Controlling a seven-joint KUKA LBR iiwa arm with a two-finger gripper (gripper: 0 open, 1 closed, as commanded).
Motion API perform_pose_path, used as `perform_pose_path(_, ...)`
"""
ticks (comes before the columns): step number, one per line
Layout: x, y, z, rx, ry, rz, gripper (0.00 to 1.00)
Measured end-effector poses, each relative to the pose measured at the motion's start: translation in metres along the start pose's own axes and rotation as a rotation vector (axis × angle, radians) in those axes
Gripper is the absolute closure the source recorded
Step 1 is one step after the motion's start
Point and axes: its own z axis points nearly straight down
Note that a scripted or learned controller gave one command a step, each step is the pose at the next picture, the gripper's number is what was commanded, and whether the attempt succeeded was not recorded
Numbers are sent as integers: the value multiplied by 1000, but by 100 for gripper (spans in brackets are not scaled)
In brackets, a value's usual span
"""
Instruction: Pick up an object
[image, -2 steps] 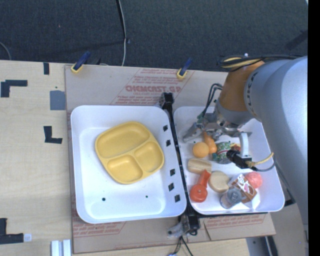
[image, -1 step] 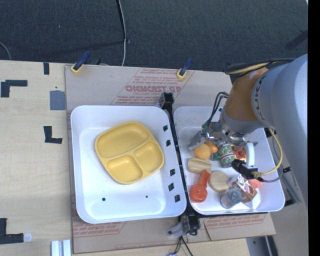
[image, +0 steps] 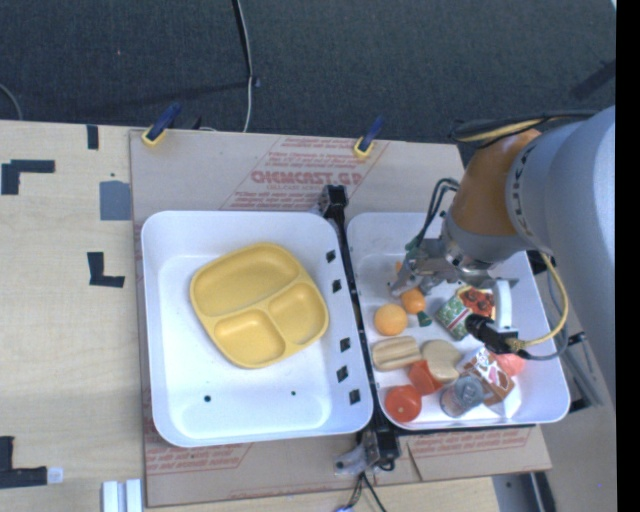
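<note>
Brown cardboard (image: 290, 180) covers the wooden bench (image: 60, 330) under me, pinned at its far edge by two clips, and on it sit two shallow white bins side by side. I take the right bin (image: 540, 400) as my landmark. To its left, touching along a black divider, the left bin (image: 170, 400) holds a yellow compartment plate (image: 260, 303) lying flat.

My arm (image: 520, 190) comes in over the right bin's far right corner, the orange band above the wrist over its far side. My claw (image: 428, 265) hangs low over the far part of the bin floor, just above a small orange fruit (image: 413, 299); whether it touches that fruit I cannot tell, and I cannot tell how my claw is set.

Just toward the near side from that fruit lies a second, rounder orange (image: 391, 320). Beside it toward the bin's middle lies a green and red packet (image: 462, 308). Nearer still rest a tan bread roll (image: 395, 352) and a pale rounded piece (image: 441, 357), close together. At the near edge sit a red tomato (image: 404, 402), a grey tin (image: 461, 397) and a red and white packet (image: 495, 372).
</note>
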Motion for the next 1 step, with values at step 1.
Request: perform_pose_path(1,76,13,-92,0,-1,-2,100)
